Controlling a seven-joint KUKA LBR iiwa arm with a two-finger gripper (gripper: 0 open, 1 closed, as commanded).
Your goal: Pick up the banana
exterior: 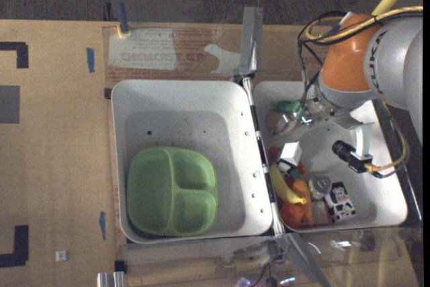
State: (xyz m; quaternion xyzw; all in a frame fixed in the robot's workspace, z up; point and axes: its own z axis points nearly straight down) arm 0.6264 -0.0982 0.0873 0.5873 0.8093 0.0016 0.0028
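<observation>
The yellow banana (285, 187) lies along the left wall of the right bin (393, 208), near its front corner, among other small items. My gripper (293, 119) hangs over the back left part of that bin, under the arm's orange band (346, 64). It is well behind the banana and not touching it. A metallic glare covers the gripper's tip.
The left bin (134, 101) holds a green divided plate (173, 190). Around the banana lie orange fruit (295, 213), a white box (290, 150), a round silver piece (321, 183) and a small white and black toy (340, 202). A green object (290, 106) sits by the gripper.
</observation>
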